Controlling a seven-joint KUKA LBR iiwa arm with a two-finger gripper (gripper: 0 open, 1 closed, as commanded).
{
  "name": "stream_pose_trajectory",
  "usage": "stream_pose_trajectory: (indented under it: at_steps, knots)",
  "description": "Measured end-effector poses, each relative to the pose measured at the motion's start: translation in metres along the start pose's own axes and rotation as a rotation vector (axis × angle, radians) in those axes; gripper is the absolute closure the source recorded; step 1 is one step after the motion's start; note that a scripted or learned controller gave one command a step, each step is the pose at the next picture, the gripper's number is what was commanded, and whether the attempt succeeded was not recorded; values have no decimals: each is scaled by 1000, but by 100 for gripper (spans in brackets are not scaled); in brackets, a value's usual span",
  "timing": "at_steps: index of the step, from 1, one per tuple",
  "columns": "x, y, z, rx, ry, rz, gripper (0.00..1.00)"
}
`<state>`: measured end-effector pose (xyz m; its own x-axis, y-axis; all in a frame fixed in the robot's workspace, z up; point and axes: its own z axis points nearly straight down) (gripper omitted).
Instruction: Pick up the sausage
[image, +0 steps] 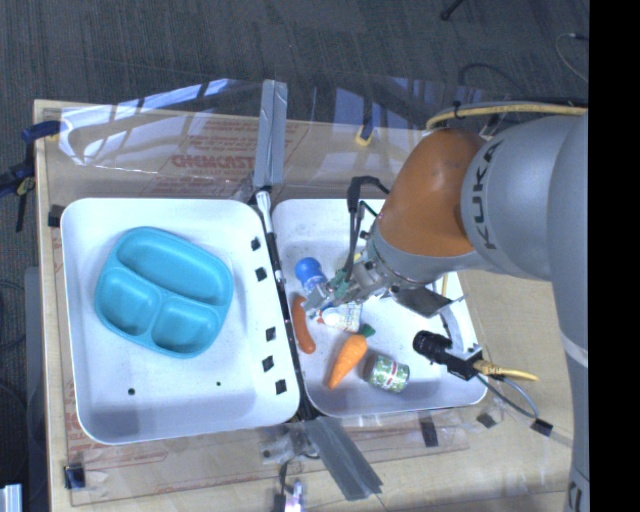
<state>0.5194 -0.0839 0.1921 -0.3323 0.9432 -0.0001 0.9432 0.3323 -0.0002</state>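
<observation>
1. Sausage (303, 326) lies flat in the right bin (455, 395), close to its left wall, not yet lifted.
2. Carrot (346, 361) and small can (386, 374) sit to its right; a bottle (309, 271) lies above.
3. Gripper (338, 291) hovers just right of the sausage, above it; whether it is open or closed I cannot tell.
4. Judged remaining: descend, grasp, lift.

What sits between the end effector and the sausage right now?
The clear plastic bottle with a blue cap lies just right of the reddish-orange sausage, under the end effector. The orange carrot lies clear.
</observation>
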Motion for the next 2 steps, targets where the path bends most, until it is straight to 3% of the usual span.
stream_pose_trajectory:
  at_steps: [1,2]
  knots:
    - [86,4,1,3,2,-370,100]
    - [-8,-39,-14,0,-1,-400,100]
